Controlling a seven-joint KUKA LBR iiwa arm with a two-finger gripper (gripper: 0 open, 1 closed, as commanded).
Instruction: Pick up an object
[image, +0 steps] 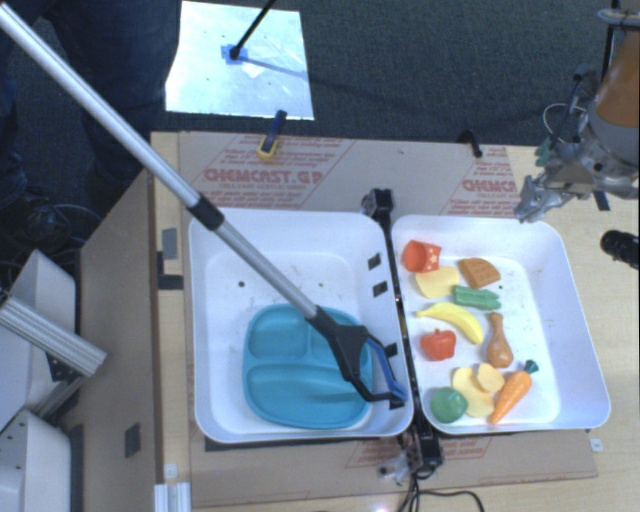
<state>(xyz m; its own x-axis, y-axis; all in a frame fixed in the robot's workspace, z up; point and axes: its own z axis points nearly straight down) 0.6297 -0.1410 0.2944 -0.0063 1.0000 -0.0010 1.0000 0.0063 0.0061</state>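
Observation:
The right bin (572, 300) holds several toy foods: a red pepper piece (421, 256), a brown bread slice (479, 272), a green pea pod (476, 297), a banana (452, 319), a red tomato (438, 345), a drumstick (497, 341), a carrot (512, 391) and a green lime (448, 404). My gripper (533, 200) hangs above the bin's far right corner, over the bench beyond the rim. It is apart from every toy and nothing is seen in it.
A blue divided plate (300, 365) lies in the left bin (215, 300). A long silver reacher pole (150, 150) slants in from the upper left, its black claw (365, 365) resting on the plate near the divider between the bins.

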